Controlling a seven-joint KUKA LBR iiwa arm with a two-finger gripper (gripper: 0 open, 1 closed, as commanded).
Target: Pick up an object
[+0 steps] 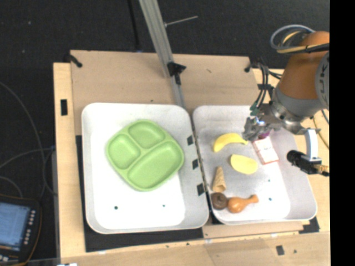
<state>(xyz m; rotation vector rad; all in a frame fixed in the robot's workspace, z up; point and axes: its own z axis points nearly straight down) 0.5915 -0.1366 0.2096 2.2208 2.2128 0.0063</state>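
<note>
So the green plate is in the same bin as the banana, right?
Not quite. The camera view shows the green plate alone in the left bin. The banana lies in the right bin, beside the gripper.

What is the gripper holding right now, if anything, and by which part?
It cannot be told. The gripper hangs over the right bin, just beside the banana, but nothing is visibly between its tips, which are too small and blurred to read.

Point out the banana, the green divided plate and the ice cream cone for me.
banana [228, 142], camera view, middle of its curve
green divided plate [145, 154], camera view, central ridge between compartments
ice cream cone [218, 179], camera view, mid-cone
</note>
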